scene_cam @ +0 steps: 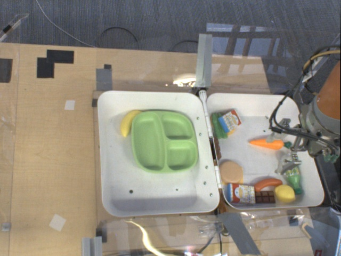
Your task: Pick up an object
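The carrot (266, 143) lies loose in the right bin (250, 103), mid-frame right, with the gripper (287, 163) just below and to its right — near enough to suggest it as the target, though that is a guess. Whether the gripper is spread or pinched I cannot tell. Lemon (285, 194), can (241, 193) and carton (226, 123) crowd the bin's edges — the left bin (114, 191) holds a green tray (162, 141) and a banana (127, 122).

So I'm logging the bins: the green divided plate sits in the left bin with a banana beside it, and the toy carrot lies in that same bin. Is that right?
Not quite. The camera view shows the carrot in the right bin, near the gripper. The green divided plate does sit in the left bin with the banana beside it.
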You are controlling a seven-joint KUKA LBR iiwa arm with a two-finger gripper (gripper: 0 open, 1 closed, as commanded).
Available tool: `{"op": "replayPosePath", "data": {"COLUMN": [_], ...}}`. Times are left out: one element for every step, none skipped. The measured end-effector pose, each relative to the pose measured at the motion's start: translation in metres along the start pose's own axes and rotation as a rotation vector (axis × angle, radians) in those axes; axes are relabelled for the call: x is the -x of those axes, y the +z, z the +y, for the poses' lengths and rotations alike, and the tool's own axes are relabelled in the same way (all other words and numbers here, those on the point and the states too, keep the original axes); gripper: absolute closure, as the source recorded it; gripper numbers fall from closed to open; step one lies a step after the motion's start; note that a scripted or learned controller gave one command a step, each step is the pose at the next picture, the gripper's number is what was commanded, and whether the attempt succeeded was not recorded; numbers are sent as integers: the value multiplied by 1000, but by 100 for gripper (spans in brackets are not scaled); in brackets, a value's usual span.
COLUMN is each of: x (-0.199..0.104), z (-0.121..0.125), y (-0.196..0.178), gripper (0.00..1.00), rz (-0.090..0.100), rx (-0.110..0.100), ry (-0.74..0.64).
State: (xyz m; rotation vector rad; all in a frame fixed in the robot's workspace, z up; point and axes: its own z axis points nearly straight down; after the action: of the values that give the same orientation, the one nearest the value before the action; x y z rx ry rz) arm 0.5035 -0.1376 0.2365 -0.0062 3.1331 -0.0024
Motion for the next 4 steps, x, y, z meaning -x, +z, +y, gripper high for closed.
{"op": "replayPosePath", "data": {"x": [58, 126, 129, 122], "z": [-14, 49, 19, -46], "y": [127, 142, 117, 149], "gripper": [0, 0, 0, 0], "rz": [9, -3, -5, -5], "rx": [5, 0, 0, -2], "ry": [-164, -66, -286, -268]}}
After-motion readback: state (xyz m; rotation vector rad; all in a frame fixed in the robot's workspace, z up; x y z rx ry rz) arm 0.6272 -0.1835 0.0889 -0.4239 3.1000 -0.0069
